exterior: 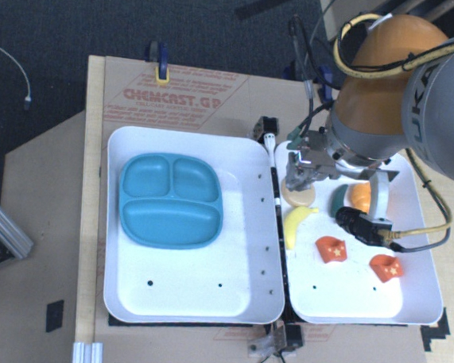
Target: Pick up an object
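Camera view shows, at the lower edge of the frame, the front border of the brown bench and on it two white bins side by side. Lower left of center is the left bin, which carries a blue divided plate in its upper left part; the plate has three compartments and lies flat. Right of it is the right bin. Nearest in this bin are two red pieces, one red piece in the middle and the other red piece more to the right; they are apart from each other. A little higher, close to the left wall of this bin, lies a yellow banana-like object. Just above it is a round beige object, and the two seem to touch. More to the right, an orange object lies beside a dark green one, partly hidden by the arm. The gripper hangs directly over the beige object, near the middle of the frame; whether its fingers are spread or pressed together, I cannot tell. In the upper right is the grey arm with its orange band.
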Robot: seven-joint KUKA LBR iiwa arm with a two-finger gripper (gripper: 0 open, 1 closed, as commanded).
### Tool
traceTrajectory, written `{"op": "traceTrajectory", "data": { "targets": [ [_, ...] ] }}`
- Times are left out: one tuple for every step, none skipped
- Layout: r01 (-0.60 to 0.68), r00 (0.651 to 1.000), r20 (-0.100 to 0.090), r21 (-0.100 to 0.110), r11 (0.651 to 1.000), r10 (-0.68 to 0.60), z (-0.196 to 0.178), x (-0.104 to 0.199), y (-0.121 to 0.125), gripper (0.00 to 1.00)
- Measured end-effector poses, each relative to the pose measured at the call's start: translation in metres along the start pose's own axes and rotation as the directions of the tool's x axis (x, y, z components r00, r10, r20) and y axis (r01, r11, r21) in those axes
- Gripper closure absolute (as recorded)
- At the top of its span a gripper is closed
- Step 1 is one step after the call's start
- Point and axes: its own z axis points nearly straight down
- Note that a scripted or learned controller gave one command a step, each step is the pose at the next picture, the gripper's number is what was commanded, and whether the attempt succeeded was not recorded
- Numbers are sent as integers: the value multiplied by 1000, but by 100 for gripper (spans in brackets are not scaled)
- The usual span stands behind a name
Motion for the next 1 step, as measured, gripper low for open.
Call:
{"op": "traceTrajectory", "data": {
  "targets": [
    [-1, 1000, -1, 2, 1000, 1, 18, 49, 19, 100]
  ]
}}
